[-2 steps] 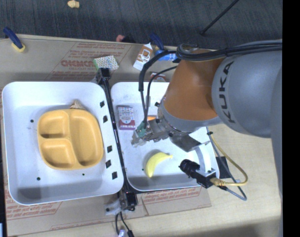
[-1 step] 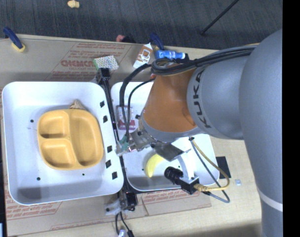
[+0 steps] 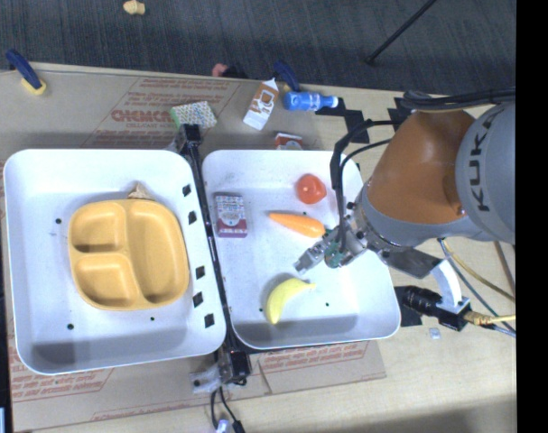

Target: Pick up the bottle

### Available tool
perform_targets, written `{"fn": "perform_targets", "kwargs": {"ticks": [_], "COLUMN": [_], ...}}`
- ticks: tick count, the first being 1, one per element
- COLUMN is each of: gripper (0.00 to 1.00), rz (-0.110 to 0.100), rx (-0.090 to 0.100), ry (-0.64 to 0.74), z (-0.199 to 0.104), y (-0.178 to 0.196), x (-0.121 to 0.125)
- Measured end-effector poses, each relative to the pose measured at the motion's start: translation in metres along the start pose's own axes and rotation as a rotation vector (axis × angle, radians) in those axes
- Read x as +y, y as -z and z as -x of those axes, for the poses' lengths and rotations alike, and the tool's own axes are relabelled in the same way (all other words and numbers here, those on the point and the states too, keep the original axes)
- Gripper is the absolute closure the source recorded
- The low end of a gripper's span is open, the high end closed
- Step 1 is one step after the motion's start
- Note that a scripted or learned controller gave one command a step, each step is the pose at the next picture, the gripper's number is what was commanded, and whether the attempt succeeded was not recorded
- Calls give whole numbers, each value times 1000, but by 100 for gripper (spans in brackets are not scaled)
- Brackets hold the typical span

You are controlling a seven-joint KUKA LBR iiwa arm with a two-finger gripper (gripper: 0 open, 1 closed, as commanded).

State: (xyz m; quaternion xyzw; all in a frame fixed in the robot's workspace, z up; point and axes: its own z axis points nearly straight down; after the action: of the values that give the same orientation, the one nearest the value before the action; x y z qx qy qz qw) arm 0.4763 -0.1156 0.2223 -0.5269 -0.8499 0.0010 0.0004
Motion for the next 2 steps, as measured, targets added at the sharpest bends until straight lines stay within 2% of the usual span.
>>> {"fn": "perform_targets", "kwargs": {"ticks": [1, 2], "gripper": [100, 100], "rz": [-2, -1], "rx": [4, 2], "ry": [-329, -629], "z": [41, 85], "y": [-43, -39], "x": [-21, -42]}}
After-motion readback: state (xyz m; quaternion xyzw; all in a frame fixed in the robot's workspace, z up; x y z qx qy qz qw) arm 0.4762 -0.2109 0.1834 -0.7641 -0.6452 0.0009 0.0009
